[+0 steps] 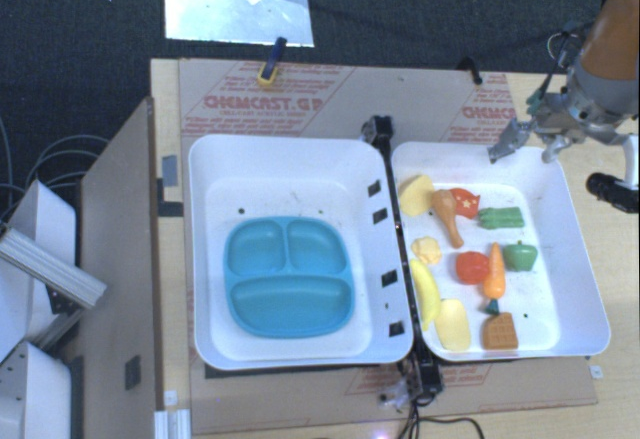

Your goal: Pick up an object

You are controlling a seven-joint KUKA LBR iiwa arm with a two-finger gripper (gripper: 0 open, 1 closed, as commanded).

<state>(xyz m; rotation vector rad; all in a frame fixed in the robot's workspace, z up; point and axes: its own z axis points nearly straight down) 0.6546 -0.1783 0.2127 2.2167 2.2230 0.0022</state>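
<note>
Approach step: the gripper (527, 139) hovers, jaws open and empty, over the right bin's (575, 237) far rim; next it must descend onto a toy food.

Toy foods lying loose in right bin (570, 227): drumstick (449, 218), tomato (464, 201), green pod (500, 218), pepper (519, 255), carrot (495, 272) overlapping red piece (471, 268), banana (426, 291), bread (500, 331), pale yellow pieces.

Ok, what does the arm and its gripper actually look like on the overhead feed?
The arm shows a broad orange band above a grey wrist section, with dark cabling beside it on its left. Below the wrist sits the gripper, a pale grey metal assembly ending in two short, light-coloured fingers. A black cylindrical part sticks out just below it. No markings are legible.
</note>
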